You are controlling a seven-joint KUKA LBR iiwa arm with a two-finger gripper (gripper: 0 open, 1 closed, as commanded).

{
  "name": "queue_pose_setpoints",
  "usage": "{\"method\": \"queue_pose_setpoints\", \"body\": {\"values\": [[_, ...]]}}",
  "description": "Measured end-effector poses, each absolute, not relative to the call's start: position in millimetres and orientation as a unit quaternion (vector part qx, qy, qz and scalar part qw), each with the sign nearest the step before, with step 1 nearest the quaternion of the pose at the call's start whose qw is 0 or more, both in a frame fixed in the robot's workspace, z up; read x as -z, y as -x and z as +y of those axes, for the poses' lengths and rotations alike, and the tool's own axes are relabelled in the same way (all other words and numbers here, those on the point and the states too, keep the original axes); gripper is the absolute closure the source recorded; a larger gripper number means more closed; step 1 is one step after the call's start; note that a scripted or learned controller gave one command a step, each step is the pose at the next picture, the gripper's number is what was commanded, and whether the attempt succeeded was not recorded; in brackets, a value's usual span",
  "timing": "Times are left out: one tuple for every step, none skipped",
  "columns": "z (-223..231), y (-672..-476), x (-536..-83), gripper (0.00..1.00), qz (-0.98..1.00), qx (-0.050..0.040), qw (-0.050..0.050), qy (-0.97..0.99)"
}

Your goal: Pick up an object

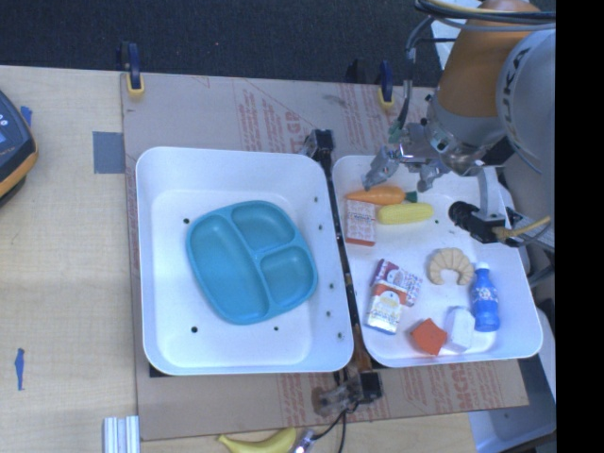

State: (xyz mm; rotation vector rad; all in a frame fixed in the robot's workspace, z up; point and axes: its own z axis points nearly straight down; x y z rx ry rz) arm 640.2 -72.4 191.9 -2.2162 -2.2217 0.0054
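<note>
The right bin [528, 347] holds an orange carrot [376, 196], a yellow corn cob [405, 213], a small red-and-white packet [360, 222], a snack box [391, 294], a croissant [451, 266], a blue bottle [484, 297], a red block [428, 337] and a white piece [461, 328]. My gripper [402, 172] hovers at the bin's far edge, just above the carrot and corn, with its fingers spread and nothing between them.
The left bin [156, 253] carries a blue divided plate [251, 260]. A yellow banana [263, 440] lies off the bins at the bench's front edge. A dark device [13, 142] sits at the far left. Clamps [133, 69] pin the cardboard at the back.
</note>
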Motion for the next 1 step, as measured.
{"method": "queue_pose_setpoints", "body": {"values": [[-116.4, -657.8, -98.2, 0.00, -0.708, 0.0004, -0.001, 0.706]]}}
